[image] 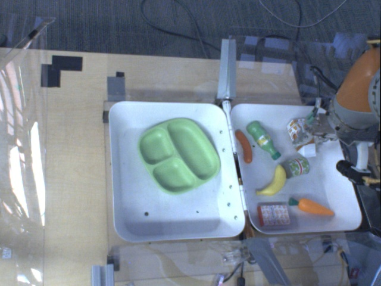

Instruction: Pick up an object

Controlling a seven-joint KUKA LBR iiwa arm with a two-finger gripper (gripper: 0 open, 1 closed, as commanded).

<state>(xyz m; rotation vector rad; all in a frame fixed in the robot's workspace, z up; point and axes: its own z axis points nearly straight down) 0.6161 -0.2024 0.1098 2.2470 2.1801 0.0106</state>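
Grey arm [357, 109] hangs over right bin [339, 219] beside carrot [314, 207].

The table [71, 159] was pale wood. Two white bins sat side by side on it, touching: the left bin [128, 213] and the right bin [342, 216]. Black tape marks [59, 68] lay near its far left corner.

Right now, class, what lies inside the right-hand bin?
Inside the right bin: a sausage, green bottle, banana, small can, carrot, a red-labelled box and a crumpled packet. The arm covers the bin's far right corner.
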